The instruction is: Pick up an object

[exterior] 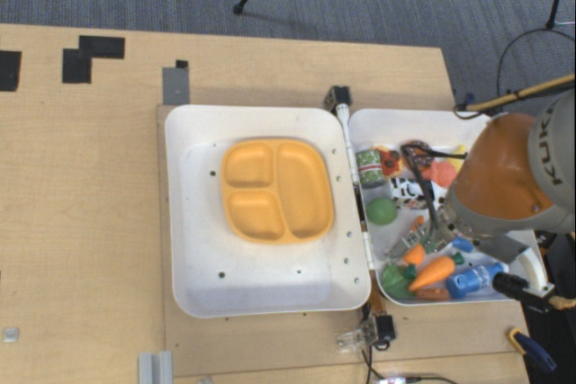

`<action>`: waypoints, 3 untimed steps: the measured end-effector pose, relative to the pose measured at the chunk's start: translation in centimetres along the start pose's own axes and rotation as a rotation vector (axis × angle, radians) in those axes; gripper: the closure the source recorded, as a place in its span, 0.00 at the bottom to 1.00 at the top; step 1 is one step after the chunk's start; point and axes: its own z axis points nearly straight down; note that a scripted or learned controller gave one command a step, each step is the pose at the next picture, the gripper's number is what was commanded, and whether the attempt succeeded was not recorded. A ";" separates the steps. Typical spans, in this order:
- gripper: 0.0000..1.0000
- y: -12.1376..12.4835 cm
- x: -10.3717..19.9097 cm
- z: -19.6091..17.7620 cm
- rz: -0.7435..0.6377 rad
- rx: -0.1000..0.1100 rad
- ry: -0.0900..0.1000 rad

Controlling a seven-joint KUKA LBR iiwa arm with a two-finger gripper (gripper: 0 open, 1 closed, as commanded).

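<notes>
**Q:** Where is the pincer, and what is it doing?

**A:** The pincer (425, 236) sits low in the right-hand bin (363, 126), toward the lower right of the frame, under the arm's orange band (499, 175). Its metal tip is down among the clutter. Whether its jaws are open or closed cannot be told from here, and nothing can be seen gripped between them.

**Q:** What lies around it?

**A:** Just below the tip lies a toy carrot (434, 272), orange and tapered, resting on a green piece at the bin's lower edge. A blue bottle (470, 281) lies just to the carrot's right. A round green ball (382, 210) sits to the left of the tip, and a small can with a green label (370, 166) is above that. Farther up are red and black items too tangled to name.

**Q:** Which thing looks easiest to take?

**A:** Probably the carrot, the nearest. It looks light, stiff and smooth, likely plastic, so it may slip. A grip across its thick middle would be the safest bet.

**Q:** And the rest of the frame?

**A:** The left bin (193, 283), centre frame, holds a yellow divided plate (274, 190).
</notes>
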 end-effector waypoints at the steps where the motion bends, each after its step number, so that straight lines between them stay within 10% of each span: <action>1: 0.00 0.0 0.0 0.0 0.000 0.000 0.000; 3: 0.00 0.0 0.0 0.0 0.000 0.000 0.000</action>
